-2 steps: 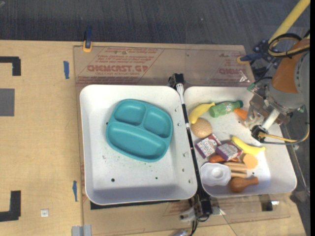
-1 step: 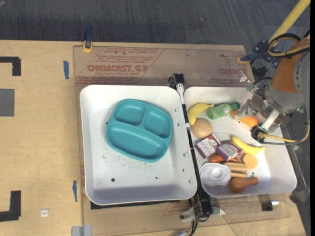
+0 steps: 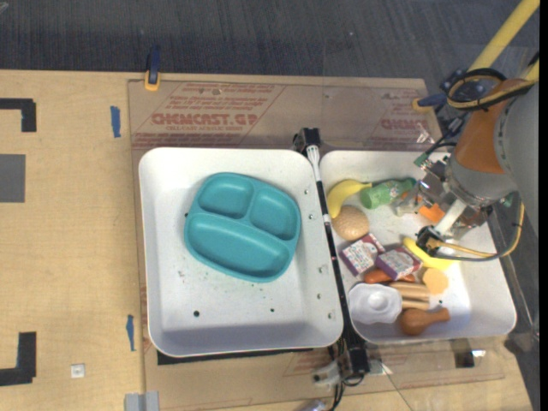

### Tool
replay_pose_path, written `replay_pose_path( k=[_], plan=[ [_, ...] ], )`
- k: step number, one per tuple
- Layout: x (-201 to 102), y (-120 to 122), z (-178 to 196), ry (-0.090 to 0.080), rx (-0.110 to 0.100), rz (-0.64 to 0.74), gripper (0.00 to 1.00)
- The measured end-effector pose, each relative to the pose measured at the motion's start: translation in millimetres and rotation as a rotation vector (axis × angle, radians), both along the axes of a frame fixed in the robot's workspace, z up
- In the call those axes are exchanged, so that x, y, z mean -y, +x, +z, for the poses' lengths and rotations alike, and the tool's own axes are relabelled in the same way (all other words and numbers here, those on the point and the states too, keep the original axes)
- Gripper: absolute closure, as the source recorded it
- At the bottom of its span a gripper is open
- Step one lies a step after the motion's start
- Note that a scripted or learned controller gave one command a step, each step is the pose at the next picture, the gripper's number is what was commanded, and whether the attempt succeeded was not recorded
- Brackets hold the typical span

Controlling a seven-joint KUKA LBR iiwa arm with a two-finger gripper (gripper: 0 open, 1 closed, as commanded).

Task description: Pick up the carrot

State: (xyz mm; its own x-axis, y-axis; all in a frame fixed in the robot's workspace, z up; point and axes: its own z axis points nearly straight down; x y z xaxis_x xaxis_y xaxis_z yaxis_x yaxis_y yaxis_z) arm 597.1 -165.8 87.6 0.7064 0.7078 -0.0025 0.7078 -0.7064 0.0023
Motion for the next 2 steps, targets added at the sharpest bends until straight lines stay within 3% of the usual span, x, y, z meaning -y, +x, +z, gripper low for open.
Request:
replay_pose_path(
  k=[1, 2],
  plan=[
    [2, 1, 11, -0.005, 0.0, 0.001, 1.0],
    [-33, -49, 3, 0.0, 0.008, 0.233, 1.0]
  ],
)
